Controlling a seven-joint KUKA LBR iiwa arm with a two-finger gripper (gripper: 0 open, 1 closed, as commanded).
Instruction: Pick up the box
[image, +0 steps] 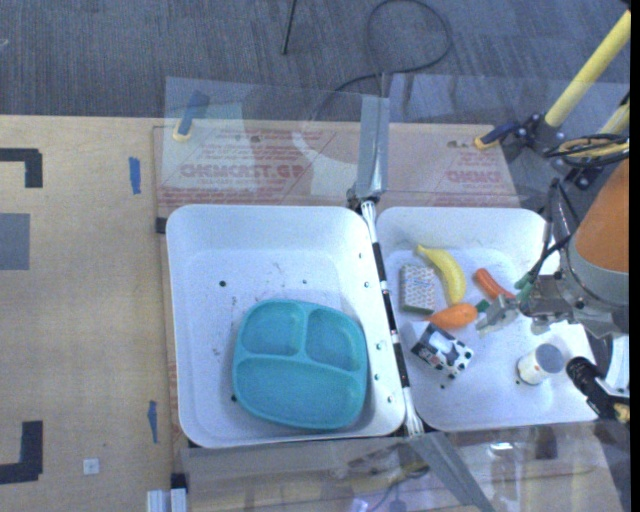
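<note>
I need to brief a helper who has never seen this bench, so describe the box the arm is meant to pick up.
Look in the right bin. The box lies near that bin's left wall, just left of the yellow banana. It is the only flat, speckled grey rectangle among rounded, brightly coloured things.

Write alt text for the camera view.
A gripper reaches from the right into the right bin, beside an orange carrot, a banana and a small box. The left bin holds a teal divided plate.

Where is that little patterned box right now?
The box lies in the right bin, near the divider, just left of the banana and above the black-and-white toy.
</note>
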